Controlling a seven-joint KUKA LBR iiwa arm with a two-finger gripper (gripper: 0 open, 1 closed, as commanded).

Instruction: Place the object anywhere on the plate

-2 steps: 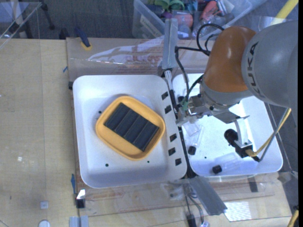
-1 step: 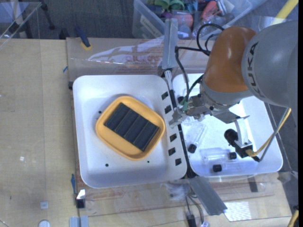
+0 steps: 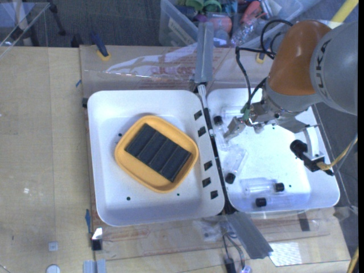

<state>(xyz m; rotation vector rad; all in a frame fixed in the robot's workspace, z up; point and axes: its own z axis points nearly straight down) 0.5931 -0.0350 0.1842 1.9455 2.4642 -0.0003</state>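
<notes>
Yellow plate [image 3: 156,153] in left bin [image 3: 102,152], claw [image 3: 242,124] over right bin [image 3: 296,175], grip unclear

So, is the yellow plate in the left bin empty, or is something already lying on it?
Not empty: the yellow plate in the left bin carries a dark ribbed slab on its middle. What that slab is, I cannot tell.
</notes>
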